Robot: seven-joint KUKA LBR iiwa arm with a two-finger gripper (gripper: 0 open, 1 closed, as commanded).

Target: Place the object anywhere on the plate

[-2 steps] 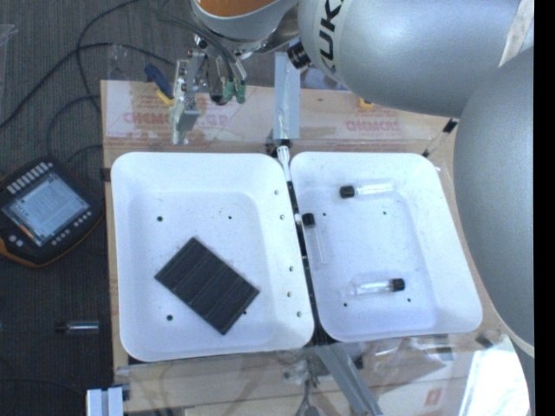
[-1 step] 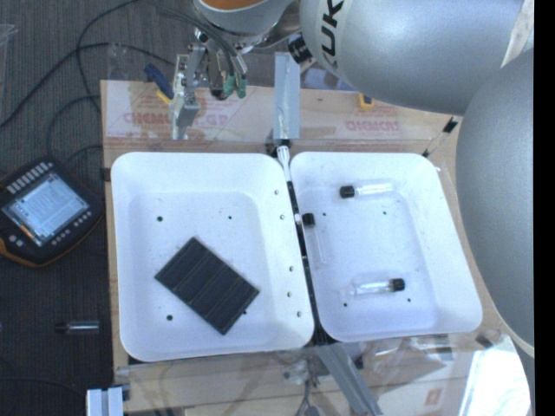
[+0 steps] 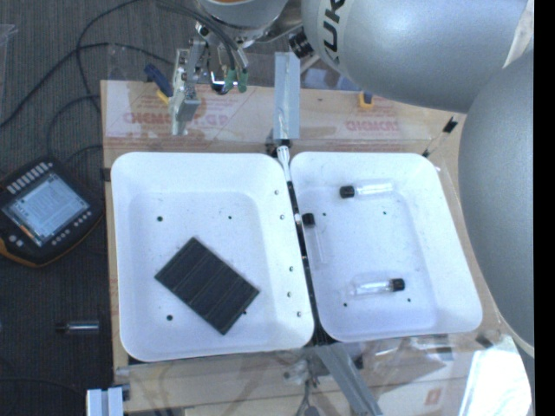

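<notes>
A dark grey ribbed square plate (image 3: 207, 285) lies flat and turned at an angle in the left bin (image 3: 139, 180). The right bin (image 3: 434, 232) holds three clear vials with black caps: one at the back (image 3: 366, 191), one at the front (image 3: 379, 287), and one (image 3: 312, 234) along the left wall by the divider. My gripper (image 3: 236, 111) hangs above the bench's back edge, behind the seam between the bins. It is open, its two grey fingers (image 3: 185, 107) spread wide, and nothing is between them.
A teach pendant (image 3: 43, 211) lies on the dark floor to the left, with cables running behind it. A small dark cylinder (image 3: 78, 326) rests on the floor by the left bin's front corner. The arm's large grey body (image 3: 434, 33) covers the top right.
</notes>
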